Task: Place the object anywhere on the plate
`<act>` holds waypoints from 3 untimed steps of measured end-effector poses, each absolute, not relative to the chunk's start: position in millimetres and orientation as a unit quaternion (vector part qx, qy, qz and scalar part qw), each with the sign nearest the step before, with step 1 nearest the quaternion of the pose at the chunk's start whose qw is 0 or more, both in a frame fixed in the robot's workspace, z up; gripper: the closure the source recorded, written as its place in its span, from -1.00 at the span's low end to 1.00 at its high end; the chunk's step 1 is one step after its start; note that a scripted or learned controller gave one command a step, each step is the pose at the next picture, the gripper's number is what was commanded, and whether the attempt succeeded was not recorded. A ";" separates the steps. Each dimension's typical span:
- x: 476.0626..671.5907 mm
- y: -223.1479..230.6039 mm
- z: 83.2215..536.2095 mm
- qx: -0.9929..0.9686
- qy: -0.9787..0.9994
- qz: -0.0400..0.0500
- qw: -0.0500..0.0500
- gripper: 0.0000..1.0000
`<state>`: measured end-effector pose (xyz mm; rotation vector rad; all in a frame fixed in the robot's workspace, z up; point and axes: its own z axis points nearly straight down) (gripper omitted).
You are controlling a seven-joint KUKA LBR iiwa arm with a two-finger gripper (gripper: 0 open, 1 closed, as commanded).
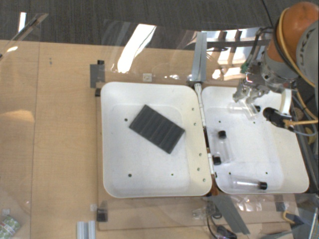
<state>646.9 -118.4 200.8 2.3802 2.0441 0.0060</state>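
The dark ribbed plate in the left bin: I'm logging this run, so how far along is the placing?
Nothing looks done: the dark ribbed plate carries nothing. The end effector hovers over the right bin, where two clear black-capped tubes lie. Picking and placing both remain.

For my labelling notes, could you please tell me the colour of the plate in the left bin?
Dark grey with ribbed lines, plate, seen in the camera view.
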 end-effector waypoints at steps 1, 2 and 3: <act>651.0 -82.8 157.7 0.720 0.694 0.001 0.001 1.00; 669.8 -54.2 186.1 0.730 0.684 0.002 0.002 1.00; 616.6 -33.1 185.6 0.732 0.681 0.002 0.001 1.00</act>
